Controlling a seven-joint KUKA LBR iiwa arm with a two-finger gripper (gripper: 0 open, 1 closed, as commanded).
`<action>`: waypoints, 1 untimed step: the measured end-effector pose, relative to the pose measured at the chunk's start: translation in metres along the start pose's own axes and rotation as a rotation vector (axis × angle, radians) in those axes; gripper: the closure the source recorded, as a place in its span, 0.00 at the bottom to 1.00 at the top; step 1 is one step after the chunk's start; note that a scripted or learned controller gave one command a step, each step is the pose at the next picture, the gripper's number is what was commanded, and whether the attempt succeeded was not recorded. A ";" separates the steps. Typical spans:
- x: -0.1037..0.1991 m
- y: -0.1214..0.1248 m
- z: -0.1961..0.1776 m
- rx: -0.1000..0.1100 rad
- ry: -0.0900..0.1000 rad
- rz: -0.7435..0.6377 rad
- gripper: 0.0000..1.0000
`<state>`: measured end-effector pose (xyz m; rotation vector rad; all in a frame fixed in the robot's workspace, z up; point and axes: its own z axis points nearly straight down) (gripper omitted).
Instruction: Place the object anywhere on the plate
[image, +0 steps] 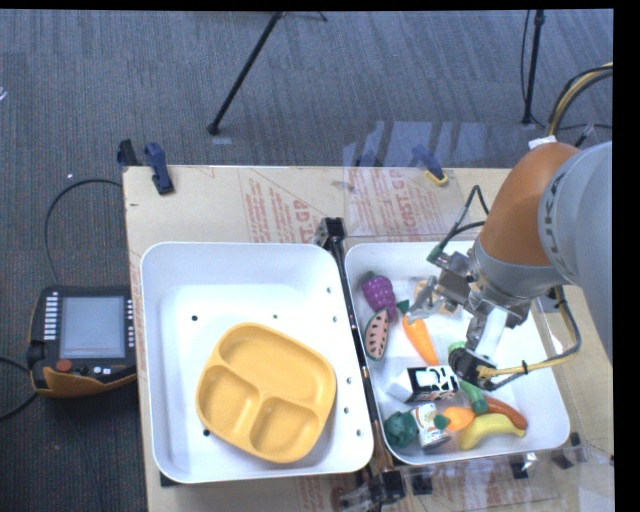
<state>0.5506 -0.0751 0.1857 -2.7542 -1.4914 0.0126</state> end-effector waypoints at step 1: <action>0.000 0.000 0.000 0.000 0.000 0.000 0.00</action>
